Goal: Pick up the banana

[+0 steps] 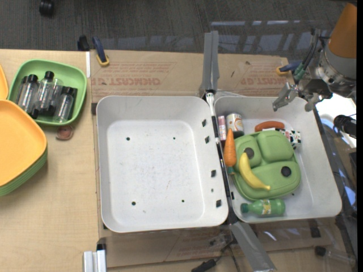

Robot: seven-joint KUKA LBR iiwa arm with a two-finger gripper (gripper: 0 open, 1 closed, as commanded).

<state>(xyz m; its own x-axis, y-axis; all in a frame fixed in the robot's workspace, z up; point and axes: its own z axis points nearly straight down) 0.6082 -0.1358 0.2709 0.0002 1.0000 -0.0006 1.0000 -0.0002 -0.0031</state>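
A yellow banana (250, 173) lies in the right bin (329, 200), resting on the left part of a green sectioned plate (271, 162). My gripper (295, 97) hangs at the bin's far right corner, up and to the right of the banana and well apart from it. Its fingers are spread open with nothing between them. The arm with its orange band (345, 33) reaches in from the upper right.
An orange carrot (229, 149), a small can (234, 122), a red sausage-like piece (269, 125) and a green bottle (263, 208) share the right bin. The left bin (108, 169) adjoins it. A green tray of vials (47, 92) and orange plates (20, 146) sit far left.
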